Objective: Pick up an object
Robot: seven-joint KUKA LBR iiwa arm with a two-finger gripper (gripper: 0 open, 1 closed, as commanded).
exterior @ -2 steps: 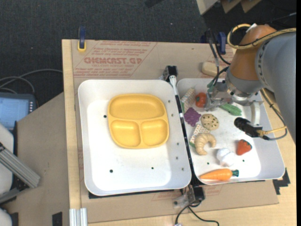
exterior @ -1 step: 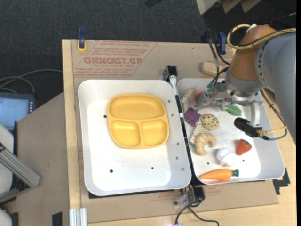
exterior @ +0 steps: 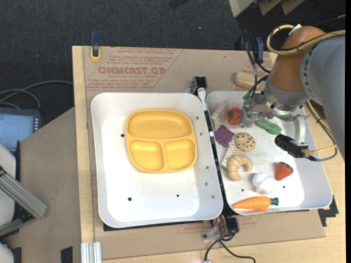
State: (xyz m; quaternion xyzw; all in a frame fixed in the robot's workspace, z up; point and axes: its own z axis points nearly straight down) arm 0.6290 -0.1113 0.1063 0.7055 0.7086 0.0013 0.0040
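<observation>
Around the gripper (exterior: pixel 253 114) — state unclear — crowd a tomato (exterior: pixel 235 115) and green pepper (exterior: pixel 267 126).

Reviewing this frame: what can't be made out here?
- Hand, camera view: the grey arm's wrist covers it, so its grip is hidden.
- Green toy in the right white bin: partly hidden by the wrist.
- Small white item by the red strawberry toy: too small to identify.
</observation>
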